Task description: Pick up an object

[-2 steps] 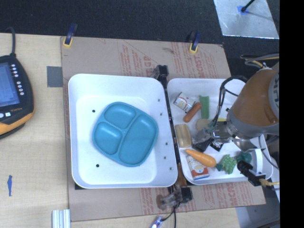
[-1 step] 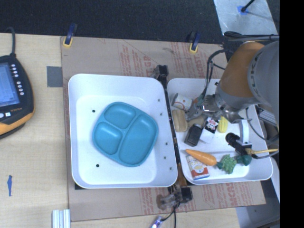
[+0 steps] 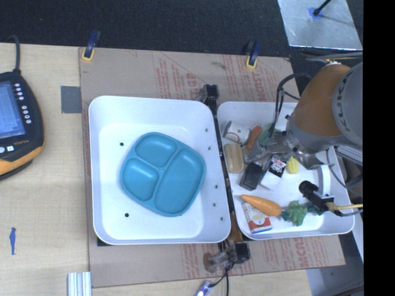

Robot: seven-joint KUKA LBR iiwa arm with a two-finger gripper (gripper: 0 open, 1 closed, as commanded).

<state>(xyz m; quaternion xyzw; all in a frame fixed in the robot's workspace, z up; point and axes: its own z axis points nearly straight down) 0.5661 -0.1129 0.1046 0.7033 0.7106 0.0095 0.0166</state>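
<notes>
The arm (image 3: 327,103) reaches in from the right over the right bin (image 3: 336,228), its jaws (image 3: 271,150) low among the clutter near the bin's middle; whether they are open or closed, or grip anything, cannot be told. Just beside them lie a black block (image 3: 252,175), a tan block (image 3: 232,158) and a small card (image 3: 277,166). A carrot (image 3: 261,204), a green toy (image 3: 295,213) and a small box (image 3: 256,219) lie toward the front. The left bin (image 3: 102,165) holds a blue plate (image 3: 163,173) on the tabletop (image 3: 37,227)
</notes>
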